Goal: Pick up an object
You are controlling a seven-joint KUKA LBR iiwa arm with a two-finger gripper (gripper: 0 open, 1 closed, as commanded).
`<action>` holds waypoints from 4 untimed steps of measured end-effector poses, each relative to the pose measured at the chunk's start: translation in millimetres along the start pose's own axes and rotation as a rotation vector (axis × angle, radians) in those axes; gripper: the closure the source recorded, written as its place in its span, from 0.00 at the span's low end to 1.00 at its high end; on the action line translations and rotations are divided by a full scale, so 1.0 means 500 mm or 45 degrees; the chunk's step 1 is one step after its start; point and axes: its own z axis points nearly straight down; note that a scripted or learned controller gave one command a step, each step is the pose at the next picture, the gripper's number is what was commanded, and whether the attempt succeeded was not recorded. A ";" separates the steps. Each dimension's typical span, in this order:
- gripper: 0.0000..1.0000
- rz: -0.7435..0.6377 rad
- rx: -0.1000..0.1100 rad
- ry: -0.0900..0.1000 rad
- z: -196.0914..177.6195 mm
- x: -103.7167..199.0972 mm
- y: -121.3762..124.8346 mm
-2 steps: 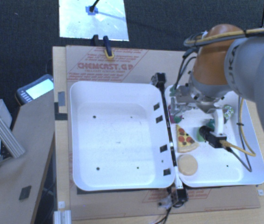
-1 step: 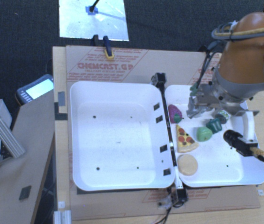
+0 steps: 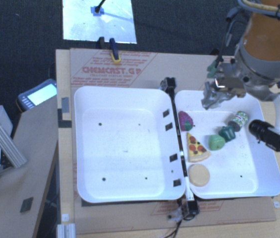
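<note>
Sitting nearest the bottom of the frame in the right bin (image 3: 266,182), a round tan cookie-like disc (image 3: 199,175) lies close to the divider between the bins. Just above it rests a toy pizza slice (image 3: 197,148) with red dots, and to its right a light green lump (image 3: 216,142) touches a darker green piece (image 3: 227,133). Farther up, a small green-and-white can (image 3: 239,119) lies tilted toward the right of the bin, while a purple toy (image 3: 185,118) sits by the divider. The left bin (image 3: 125,143) fills the middle of the frame, white with a few small holes. Both bins rest on a cardboard sheet (image 3: 115,68) printed in red, spread over the table (image 3: 63,133). Above the upper edge of the right bin, the pincer (image 3: 213,99) hangs from the grey and orange arm (image 3: 271,29) reaching in from the upper right; whether it is wide or narrow cannot be told, and nothing shows between its tips. At the top left lies a shiny metal plate (image 3: 99,14).
</note>
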 end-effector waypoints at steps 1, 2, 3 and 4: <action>1.00 0.002 0.012 -0.002 -0.085 0.089 -0.027; 1.00 -0.001 0.015 -0.001 -0.115 0.243 -0.026; 1.00 -0.001 0.017 0.000 -0.131 0.379 -0.025; 1.00 0.021 0.023 -0.008 -0.031 0.231 -0.026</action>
